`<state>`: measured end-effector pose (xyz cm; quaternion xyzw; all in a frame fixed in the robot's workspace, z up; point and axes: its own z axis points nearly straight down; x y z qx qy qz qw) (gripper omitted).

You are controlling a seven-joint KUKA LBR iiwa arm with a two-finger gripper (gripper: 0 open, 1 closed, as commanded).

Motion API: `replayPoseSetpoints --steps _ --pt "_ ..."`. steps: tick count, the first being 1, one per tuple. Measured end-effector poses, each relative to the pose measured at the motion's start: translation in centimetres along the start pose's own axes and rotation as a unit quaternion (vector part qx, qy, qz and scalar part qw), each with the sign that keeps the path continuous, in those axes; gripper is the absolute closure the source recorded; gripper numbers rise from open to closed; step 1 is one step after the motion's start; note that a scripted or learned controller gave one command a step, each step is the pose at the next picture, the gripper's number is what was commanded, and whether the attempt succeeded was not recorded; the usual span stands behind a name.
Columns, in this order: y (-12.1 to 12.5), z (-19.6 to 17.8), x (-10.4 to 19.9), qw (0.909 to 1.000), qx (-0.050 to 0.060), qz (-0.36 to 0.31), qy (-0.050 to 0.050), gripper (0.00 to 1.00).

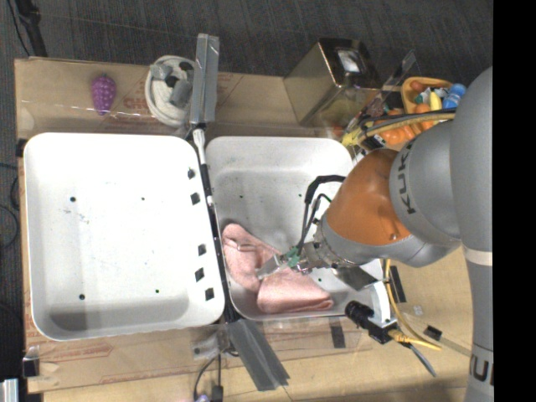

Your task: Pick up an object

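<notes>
Jaws [285, 262] are down in the right bin [276, 153], right at the pink cloth [268, 276], but honestly I can't tell if they're open or clamped. Cloth looks to be lying on the bin floor, so I'd say the pickup isn't done: grab and lift are left.

One camera, fixed above the bench [50, 82], looks down at a slant and from fairly near, so both bins span most of the picture's width. The left bin [109, 233] lies whole in view; the right bin [276, 166] is partly covered by the arm [419, 191], which enters from the right edge. Dark floor [251, 7] runs along the top, beyond the bench's far edge.
</notes>
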<state>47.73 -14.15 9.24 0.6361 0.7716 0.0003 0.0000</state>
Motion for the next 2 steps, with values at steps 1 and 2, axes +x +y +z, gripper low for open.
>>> replayPoseSetpoints --steps 1,2 --pt "0.1 -0.9 0.1 1.0000 0.001 -0.004 0.000 1.00" --pt "8.5 -12.9 3.8 1.0000 0.001 -0.002 0.000 1.00"
